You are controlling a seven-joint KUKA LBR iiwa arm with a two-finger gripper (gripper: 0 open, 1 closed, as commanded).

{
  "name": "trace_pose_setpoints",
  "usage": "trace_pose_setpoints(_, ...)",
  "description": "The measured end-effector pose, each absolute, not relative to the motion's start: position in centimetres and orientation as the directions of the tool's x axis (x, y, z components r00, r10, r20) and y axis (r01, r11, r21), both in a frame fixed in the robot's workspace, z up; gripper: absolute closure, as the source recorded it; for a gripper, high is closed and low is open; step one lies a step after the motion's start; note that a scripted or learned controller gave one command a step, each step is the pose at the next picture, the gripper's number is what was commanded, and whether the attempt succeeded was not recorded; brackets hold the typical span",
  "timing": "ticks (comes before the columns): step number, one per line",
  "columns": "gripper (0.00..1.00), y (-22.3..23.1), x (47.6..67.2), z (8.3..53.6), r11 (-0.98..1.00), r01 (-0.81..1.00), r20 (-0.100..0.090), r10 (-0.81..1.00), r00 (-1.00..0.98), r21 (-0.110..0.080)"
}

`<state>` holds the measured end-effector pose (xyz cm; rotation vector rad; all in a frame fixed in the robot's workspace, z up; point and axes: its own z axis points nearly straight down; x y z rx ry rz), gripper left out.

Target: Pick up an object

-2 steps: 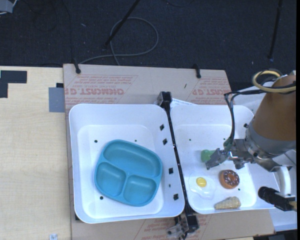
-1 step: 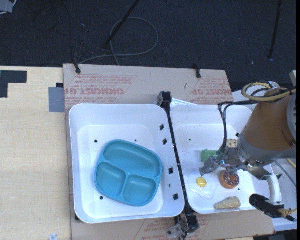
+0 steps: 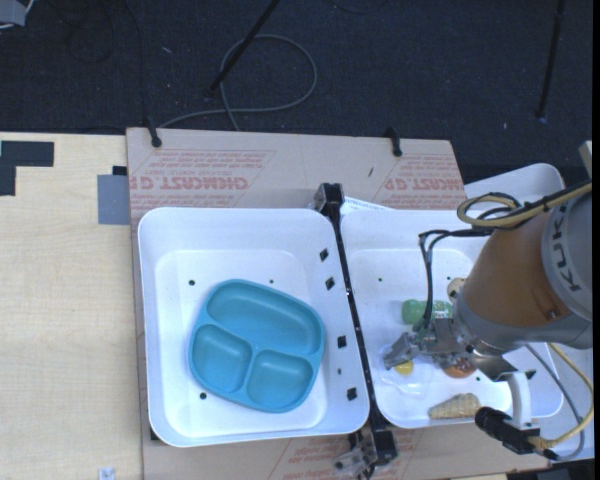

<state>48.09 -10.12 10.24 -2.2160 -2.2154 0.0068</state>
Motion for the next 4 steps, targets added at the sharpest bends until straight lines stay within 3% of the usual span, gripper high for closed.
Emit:
trace_pose_setpoints(1, 1.00, -10.3, 48.1, 11.5, -0.007, 1.000, 0.002, 1.000, 0.007, -0.007)
trace_pose_setpoints(4, 1.00, -10.6, 48.0, 25.1, 0.000, 1.000, 0.000, 1.000, 0.000, 0.001)
